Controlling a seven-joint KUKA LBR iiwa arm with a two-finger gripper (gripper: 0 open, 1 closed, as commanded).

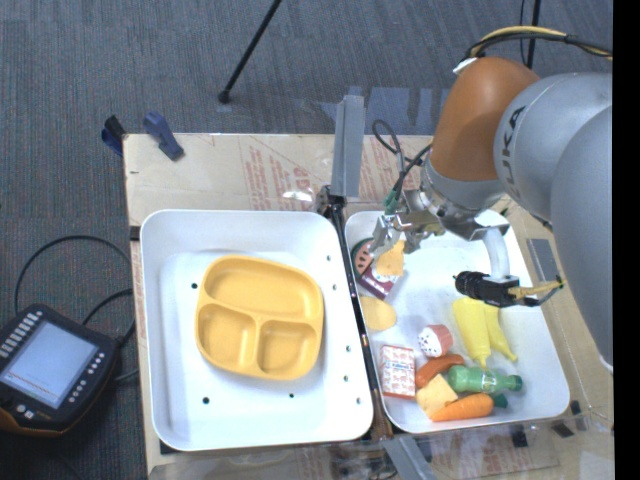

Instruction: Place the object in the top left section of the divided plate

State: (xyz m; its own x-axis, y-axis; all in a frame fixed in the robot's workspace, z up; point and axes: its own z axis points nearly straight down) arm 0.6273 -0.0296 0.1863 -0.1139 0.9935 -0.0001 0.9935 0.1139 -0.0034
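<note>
The yellow divided plate (261,317) lies in the left bin (170,268); it has one long section at the far side and two smaller ones at the near side, all bare. My gripper (388,246) hangs over the far left corner of the right bin (535,338), close to the wall between the bins. It is shut on a small pale yellow food piece (391,262), which hangs just above a dark purple item (376,284). The plate is well to the left of the gripper.
The right bin holds a second pale yellow round piece (378,314), a red and white ball (435,340), yellow corn (476,330), a red-white box (397,371), a green bottle (482,380), a cheese wedge (434,395) and a carrot (464,408). A teach pendant (45,360) lies on the floor at left.
</note>
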